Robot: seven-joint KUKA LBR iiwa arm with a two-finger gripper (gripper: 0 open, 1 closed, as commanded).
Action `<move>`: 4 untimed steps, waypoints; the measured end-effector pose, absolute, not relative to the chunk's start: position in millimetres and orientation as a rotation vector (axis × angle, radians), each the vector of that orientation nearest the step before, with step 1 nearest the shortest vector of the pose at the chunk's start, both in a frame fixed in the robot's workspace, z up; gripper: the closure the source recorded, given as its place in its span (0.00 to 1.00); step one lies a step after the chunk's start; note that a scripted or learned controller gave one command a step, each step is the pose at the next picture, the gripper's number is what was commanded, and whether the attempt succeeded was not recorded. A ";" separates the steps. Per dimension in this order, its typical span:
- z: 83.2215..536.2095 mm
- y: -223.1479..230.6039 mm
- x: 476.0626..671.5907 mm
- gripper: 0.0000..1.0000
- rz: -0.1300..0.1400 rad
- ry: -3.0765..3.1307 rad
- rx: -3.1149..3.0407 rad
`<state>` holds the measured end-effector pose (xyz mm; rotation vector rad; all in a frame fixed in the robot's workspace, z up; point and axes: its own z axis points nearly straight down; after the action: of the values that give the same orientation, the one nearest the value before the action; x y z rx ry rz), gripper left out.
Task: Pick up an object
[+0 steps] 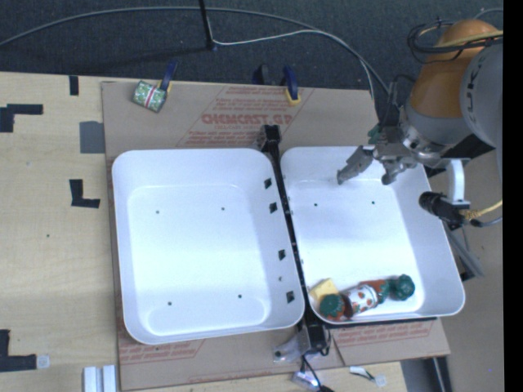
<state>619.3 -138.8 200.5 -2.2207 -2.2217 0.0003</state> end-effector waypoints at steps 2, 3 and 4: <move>85.6 -134.0 614.4 0.00 0.004 -2.220 -2.219; 97.9 -133.9 615.4 1.00 0.001 -2.223 -2.220; 160.2 -134.5 620.2 1.00 -0.005 -2.225 -2.224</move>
<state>620.2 -134.5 160.2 -2.2237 -2.2249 -0.0047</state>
